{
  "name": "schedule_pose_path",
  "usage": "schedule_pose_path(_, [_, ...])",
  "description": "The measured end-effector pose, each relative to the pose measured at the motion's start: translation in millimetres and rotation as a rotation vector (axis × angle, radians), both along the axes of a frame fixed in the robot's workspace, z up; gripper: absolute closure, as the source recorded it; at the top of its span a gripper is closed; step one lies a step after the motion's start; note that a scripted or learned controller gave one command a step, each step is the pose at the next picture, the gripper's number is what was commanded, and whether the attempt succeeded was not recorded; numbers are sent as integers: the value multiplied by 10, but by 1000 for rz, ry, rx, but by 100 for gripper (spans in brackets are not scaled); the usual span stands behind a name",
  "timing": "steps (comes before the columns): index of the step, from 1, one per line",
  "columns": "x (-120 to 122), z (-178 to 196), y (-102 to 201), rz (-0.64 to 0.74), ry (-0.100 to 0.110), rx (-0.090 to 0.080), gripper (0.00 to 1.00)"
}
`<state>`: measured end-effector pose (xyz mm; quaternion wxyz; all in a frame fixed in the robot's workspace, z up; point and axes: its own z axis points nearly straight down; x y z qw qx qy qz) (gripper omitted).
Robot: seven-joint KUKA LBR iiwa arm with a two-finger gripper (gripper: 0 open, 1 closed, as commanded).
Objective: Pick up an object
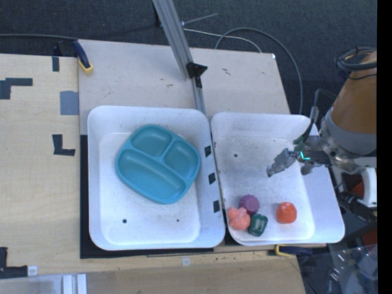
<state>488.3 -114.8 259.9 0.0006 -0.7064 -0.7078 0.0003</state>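
though near the gripper, green pepper long axis roughly upright

The grey arm with its orange band enters from the right edge of the camera view, wrist bent inward and downward to the left. The two-finger claw hangs at the wrist's end, its fingers spread apart, nothing between them. A small teal light shows at the claw's base.
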Motion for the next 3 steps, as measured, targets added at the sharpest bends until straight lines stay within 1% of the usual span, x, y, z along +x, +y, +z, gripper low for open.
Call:
schedule_pose_path(1, [53, -620, -5, -1, 7, 0, 0])
schedule_pose_path(2, [73, -1068, -29, -2, 6, 1, 0])
schedule_pose_path(3, [53, -1694, 37, 0, 6, 1, 0])
